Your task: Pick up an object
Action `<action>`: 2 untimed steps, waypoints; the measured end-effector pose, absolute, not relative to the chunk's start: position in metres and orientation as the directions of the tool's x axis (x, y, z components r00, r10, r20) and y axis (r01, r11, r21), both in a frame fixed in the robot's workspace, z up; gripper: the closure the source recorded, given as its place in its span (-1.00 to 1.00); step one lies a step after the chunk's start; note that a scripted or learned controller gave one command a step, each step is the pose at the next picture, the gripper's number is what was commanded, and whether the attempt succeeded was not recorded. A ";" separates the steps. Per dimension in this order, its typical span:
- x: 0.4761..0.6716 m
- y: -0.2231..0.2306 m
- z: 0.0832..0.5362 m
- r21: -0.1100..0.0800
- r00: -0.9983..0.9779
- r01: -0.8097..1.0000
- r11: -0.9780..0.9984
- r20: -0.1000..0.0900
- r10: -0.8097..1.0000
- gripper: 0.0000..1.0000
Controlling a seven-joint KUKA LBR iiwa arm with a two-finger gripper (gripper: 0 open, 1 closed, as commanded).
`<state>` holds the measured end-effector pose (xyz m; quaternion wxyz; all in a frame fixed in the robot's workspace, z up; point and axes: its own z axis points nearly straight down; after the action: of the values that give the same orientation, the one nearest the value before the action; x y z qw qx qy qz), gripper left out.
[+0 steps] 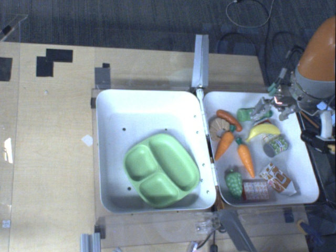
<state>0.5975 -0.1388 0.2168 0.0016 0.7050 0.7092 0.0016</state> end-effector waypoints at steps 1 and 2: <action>0.558 -0.154 0.267 0.006 0.246 0.969 -0.246 0.001 0.969 -1.00; 0.574 -0.118 0.155 -0.001 0.279 0.960 -0.279 0.000 0.960 -1.00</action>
<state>0.5744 -0.1183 0.1550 -0.0004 0.7998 0.6003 0.0000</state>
